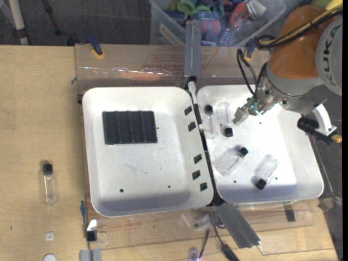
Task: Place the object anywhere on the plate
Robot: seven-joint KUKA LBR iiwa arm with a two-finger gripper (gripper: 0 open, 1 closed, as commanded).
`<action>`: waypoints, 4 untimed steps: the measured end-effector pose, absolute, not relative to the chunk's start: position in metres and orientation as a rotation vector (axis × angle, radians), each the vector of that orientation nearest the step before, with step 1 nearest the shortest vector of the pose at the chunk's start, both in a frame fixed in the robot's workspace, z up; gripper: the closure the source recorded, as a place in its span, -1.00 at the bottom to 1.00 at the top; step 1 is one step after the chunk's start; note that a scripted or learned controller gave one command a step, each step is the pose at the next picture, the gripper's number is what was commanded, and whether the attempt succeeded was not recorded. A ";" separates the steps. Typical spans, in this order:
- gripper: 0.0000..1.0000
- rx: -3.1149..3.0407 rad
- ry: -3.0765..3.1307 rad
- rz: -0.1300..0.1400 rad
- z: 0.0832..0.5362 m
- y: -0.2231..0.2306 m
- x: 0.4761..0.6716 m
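Gripper (242,115) hovers just right of a clear vial (222,115).

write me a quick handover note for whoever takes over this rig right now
Gripper: over the right bin, near its upper left; nothing seen between its fingers, open or shut unclear.
Job's things: four clear vials with black caps lie in the right bin. Black plate lies in the left bin, nothing on it.
Done: nothing placed.
Left: pick a vial, carry it over the divider, set it on the plate.
Note: one more vial lies on the bench, left of the bins.
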State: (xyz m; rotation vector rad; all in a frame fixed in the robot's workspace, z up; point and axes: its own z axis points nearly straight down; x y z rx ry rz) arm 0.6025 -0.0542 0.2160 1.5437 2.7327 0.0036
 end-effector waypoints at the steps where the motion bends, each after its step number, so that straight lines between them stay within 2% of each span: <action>1: 1.00 1.223 2.889 0.004 0.303 0.022 0.605; 2: 1.00 1.292 2.860 0.003 0.356 0.090 0.624; 3: 1.00 1.424 2.798 0.004 0.436 0.161 0.544; 4: 1.00 1.637 2.683 -0.001 0.349 0.198 0.506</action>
